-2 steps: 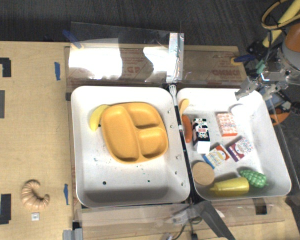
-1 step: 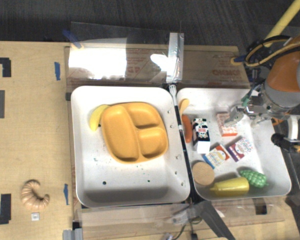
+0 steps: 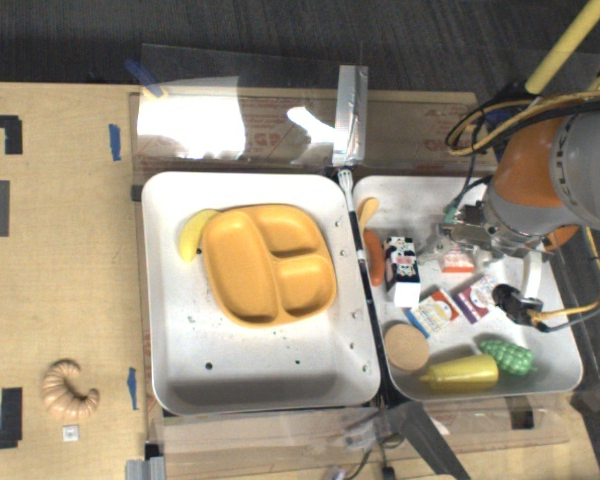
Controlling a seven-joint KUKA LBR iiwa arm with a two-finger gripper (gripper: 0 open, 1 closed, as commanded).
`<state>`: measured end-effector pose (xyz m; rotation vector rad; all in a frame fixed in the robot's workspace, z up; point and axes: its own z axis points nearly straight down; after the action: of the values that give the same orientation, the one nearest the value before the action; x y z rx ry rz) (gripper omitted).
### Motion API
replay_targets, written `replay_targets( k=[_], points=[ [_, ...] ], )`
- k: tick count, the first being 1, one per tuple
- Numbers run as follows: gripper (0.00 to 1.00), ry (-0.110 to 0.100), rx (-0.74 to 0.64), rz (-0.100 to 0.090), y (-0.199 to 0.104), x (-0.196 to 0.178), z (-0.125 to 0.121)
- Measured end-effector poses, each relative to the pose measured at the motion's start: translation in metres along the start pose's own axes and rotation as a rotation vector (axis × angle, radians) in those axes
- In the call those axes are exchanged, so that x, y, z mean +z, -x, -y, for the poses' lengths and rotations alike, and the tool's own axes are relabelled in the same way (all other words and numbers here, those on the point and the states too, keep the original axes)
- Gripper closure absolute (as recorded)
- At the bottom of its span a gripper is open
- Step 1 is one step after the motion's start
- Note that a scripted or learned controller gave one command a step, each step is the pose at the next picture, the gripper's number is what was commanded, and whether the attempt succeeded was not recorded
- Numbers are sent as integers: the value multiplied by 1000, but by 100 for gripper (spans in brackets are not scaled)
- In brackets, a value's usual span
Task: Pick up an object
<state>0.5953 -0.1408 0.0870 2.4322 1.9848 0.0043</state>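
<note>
two white bins [image 3: 355, 368] sit side by side on brown cardboard. small toys [image 3: 435, 313] lie in the right bin under the gripper [image 3: 470, 243]; i cannot tell its grip.

One fixed camera looks down at a slant on both bins, left bin [image 3: 170, 368] central, right bin [image 3: 570, 363] toward 3 o'clock.

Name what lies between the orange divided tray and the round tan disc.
In the camera view, the bin walls where both bins meet separate the orange tray from the tan disc.
</note>
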Motion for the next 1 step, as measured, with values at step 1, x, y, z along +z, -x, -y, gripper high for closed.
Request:
replay_targets(
  k=[1],
  points=[
    [100,4,0,0,0,-11,-1]
  ],
)
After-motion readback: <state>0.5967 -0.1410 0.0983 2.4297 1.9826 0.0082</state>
